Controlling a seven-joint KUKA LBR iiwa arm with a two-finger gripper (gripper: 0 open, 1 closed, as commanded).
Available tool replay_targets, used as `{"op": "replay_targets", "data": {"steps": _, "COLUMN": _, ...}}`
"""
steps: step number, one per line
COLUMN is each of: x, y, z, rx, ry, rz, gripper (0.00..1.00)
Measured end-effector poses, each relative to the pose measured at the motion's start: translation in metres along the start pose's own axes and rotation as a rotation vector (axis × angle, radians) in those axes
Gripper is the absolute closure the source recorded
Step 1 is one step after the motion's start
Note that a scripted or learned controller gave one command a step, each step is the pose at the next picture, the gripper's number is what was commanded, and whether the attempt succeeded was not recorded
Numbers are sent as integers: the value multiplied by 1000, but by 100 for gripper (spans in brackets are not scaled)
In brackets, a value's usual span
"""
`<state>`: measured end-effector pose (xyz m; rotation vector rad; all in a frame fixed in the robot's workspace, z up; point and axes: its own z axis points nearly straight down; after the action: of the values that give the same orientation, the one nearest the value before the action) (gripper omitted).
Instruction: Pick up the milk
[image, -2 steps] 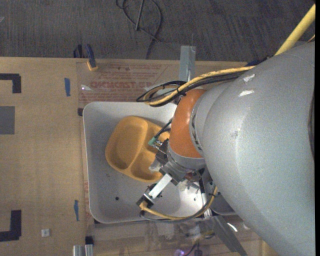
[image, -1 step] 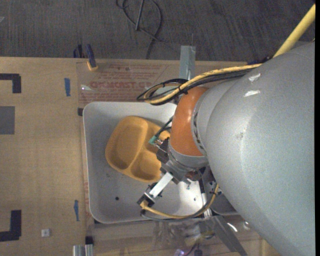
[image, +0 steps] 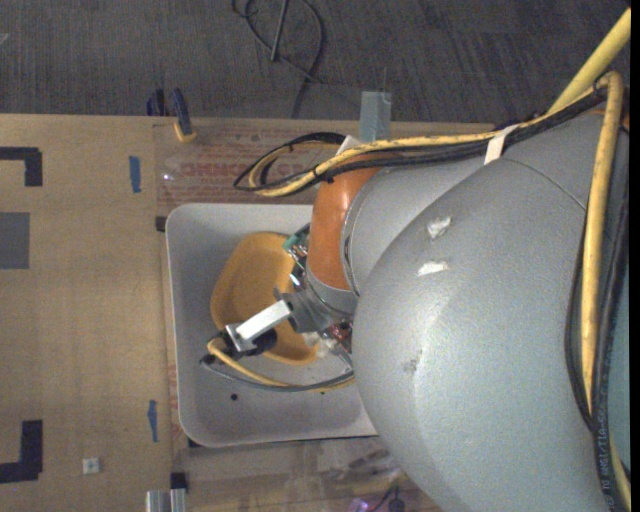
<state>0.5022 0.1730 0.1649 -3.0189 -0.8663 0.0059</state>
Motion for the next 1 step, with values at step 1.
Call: {"op": "replay_targets", "data": {"steps": 1, "x": -74, "y": 100, "z": -180, "rx": 0, "ry": 2, "rz": 153, "gripper": 100}}
